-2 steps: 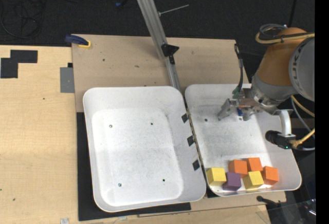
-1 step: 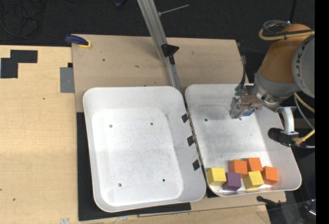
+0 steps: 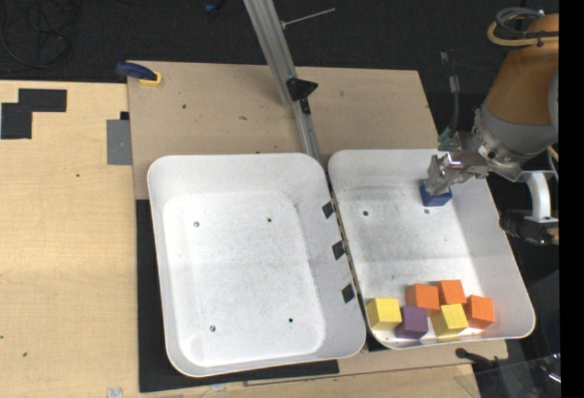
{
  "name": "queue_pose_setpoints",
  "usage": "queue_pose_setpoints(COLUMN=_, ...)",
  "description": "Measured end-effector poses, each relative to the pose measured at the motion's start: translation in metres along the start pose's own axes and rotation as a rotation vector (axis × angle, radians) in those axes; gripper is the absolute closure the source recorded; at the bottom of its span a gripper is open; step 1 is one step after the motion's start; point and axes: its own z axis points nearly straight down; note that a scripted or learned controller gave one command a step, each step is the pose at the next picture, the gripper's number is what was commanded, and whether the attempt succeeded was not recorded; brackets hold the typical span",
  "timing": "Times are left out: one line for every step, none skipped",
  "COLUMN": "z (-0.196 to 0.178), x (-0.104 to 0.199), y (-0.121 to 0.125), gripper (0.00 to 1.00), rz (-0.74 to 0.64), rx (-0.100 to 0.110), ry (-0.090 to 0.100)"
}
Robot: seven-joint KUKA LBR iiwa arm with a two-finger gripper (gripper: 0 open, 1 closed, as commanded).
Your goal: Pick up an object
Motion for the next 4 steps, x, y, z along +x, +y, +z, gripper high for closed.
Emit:
queue_pose_setpoints(z=-0.002, x=-0.001, y=0.000, gripper=1.00, rz=-0.001, rx=0.005, ry=0.001)
queue_pose_setpoints(z=0.005, x=0.053, y=-0.006, gripper=1.00, rz=-0.011, rx=0.008, ry=0.004)
queue_pose_setpoints(z=0.002, x=0.114, y=0.003, gripper=1.00, rz=-0.012, rx=0.006, ry=0.004)
queue_pose_setpoints(z=0.005, x=0.171, y=-0.004, gripper=1.00, rz=-0.012, rx=0.009, ry=0.004)
